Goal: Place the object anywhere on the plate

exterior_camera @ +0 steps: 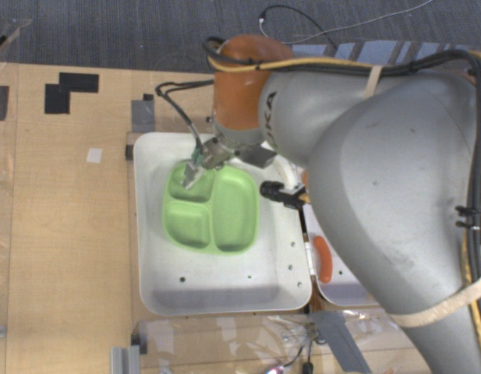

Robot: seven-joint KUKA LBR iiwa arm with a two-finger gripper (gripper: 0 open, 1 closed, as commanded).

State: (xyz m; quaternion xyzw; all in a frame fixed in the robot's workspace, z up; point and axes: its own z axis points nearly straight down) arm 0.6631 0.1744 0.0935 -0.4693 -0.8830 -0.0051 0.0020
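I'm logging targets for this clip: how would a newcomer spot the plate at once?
Look in the left white bin, the one the arm is not covering. The plate lies in its upper middle, just under the hand. It is the sole bright green thing, rounded and split into three compartments.

dark grey ribbed carpet [131, 14] along top, behind gripper [195, 170]. pale wood bench top [61, 232] spreads left of and below gripper. black blocky markers [70, 90] on bench, up and left of gripper. thin black cable [302, 23] loops over carpet, up and right of gripper. light even, soft shadows.
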